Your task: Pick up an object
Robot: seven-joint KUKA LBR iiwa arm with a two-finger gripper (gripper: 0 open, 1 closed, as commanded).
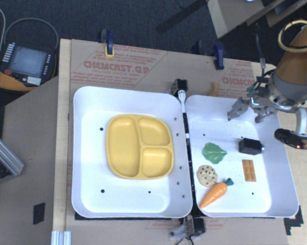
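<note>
Camera view shows us the two-finger gripper [249, 110] hanging with fingers spread and nothing between them over the right white bin [280, 202]. Below it lie a small black block [250, 146], a green leaf-shaped toy [214, 152] and an orange plastic carrot [214, 193]. We judge the block light, rigid and best pinched across its short sides.
</note>
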